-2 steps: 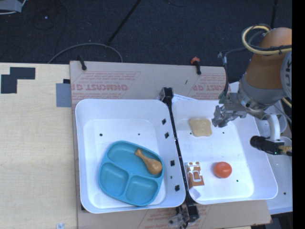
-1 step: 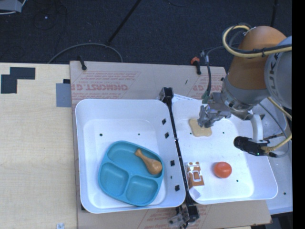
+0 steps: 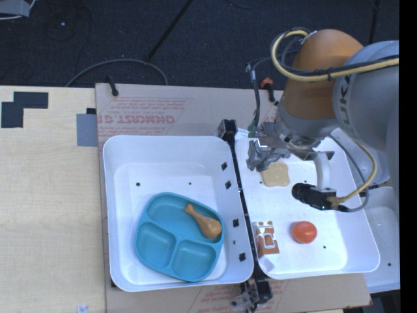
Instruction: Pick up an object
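**Item 1, likely target:** tan bread-like slice (image 3: 276, 175), lying flat on the floor of the right bin (image 3: 345, 240), at about 10 o'clock from that bin's centre and near its left wall.

**Item 2:** pincer (image 3: 259, 156), at 11 o'clock of the slice and just beside its upper edge. Whether it is wide, narrow or touching the slice cannot be told from this slant. Nothing is seen held in it.

**Risks, as judged:**
- The slice is thin and flat, so a closing grasp may slide over the top and come up empty.
- The pincer stands off-centre toward the slice's corner, so a pinch there may tip or flick the slice away.
- The bin's left wall is close and may block the approach.

**Right bin, other contents:**
- Red tomato-like ball (image 3: 303, 232) at 6 o'clock, well apart from the slice and liable to roll if nudged.
- Small orange-and-white card (image 3: 266, 238) at 8 o'clock.

**Left bin** (image 3: 130, 175)**:** blue divided plate (image 3: 156, 240) at 6 o'clock, with a toy drumstick (image 3: 203, 222) lying in its upper compartment.

**Support:** both bins rest on a cardboard sheet (image 3: 143, 113) on the pale wooden worktop (image 3: 45, 207).
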Controlling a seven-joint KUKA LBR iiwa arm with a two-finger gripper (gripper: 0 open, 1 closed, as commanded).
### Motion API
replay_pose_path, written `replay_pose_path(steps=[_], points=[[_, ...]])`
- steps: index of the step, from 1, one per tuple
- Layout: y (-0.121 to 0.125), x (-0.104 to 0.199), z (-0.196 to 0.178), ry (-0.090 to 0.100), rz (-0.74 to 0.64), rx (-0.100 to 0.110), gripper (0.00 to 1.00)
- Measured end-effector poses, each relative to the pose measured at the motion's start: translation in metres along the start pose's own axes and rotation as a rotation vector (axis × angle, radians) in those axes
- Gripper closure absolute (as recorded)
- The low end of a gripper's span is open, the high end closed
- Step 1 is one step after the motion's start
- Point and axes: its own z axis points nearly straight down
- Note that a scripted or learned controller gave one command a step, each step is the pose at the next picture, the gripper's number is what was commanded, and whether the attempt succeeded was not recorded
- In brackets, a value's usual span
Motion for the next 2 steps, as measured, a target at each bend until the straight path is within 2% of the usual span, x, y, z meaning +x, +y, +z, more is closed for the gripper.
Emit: replay_pose_path(steps=[1,2], points=[[0.006,0.051,0.019,-0.001,0.001,0.004,1.0],[0.016,0.092,0.02,-0.001,0.001,0.001,1.0]])
